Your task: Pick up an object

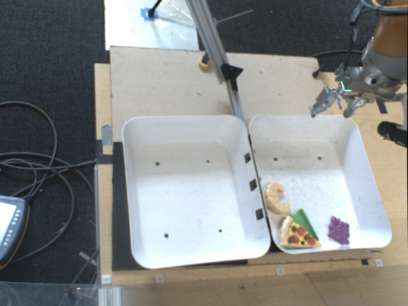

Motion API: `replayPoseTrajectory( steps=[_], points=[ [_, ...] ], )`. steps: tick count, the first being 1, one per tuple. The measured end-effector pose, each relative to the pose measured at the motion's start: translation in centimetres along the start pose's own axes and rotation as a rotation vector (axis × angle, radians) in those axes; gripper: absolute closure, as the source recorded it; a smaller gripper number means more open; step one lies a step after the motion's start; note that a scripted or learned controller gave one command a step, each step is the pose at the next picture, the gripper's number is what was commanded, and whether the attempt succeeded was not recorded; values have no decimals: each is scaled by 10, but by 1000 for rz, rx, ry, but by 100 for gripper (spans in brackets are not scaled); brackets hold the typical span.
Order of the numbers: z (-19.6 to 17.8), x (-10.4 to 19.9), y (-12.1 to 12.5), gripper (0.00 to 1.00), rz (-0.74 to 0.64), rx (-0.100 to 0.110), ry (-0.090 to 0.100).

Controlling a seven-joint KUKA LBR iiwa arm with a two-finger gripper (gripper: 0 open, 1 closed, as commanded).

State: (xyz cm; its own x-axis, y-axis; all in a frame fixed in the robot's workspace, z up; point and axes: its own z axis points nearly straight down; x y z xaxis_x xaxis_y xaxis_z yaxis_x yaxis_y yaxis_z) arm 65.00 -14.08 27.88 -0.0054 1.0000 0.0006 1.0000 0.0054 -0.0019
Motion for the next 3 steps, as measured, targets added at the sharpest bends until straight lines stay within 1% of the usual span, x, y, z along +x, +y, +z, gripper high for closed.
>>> replayPoseTrajectory(
  steps=[1, 2, 3],
  points=[
    [-3, 0, 1, 0, -2, -4, -1],
    [45, 3, 10, 0, -2, 0, -1],
    [95, 14, 10, 0, -1, 1, 0]
  ],
)
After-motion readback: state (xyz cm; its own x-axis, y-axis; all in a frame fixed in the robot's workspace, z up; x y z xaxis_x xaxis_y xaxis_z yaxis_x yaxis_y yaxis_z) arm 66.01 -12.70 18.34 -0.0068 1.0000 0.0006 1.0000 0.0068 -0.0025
